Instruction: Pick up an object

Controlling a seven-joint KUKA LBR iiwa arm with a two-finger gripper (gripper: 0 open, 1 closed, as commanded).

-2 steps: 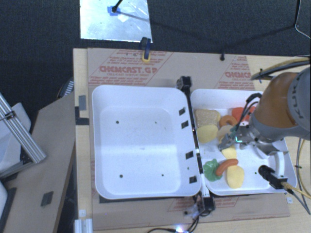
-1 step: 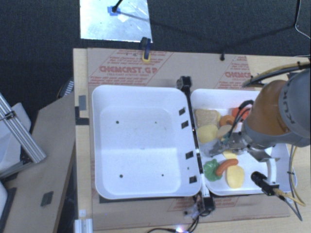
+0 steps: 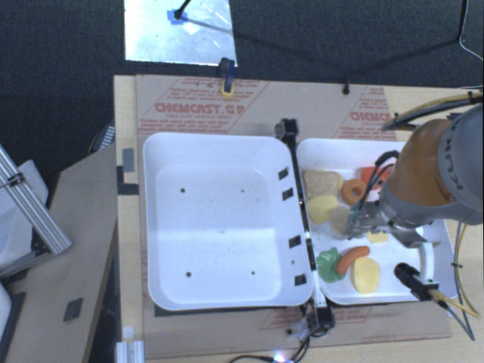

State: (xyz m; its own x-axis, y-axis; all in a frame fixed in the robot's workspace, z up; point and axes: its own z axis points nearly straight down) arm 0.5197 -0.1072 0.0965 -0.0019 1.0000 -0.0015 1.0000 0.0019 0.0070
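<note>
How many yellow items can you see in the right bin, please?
2 clearly: one yellow piece below the bread slice, another near the front beside the sausage. The arm may hide more.

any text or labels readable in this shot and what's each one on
"CHEMCAST GP", red print on the brown protective sheet behind the left bin; the smaller red lines around it are too blurred to read.
A second red print of the same look on the sheet behind the right bin, near, partly hidden by the arm; it cannot be read with certainty.
Nothing readable on the food items or the bins.
</note>
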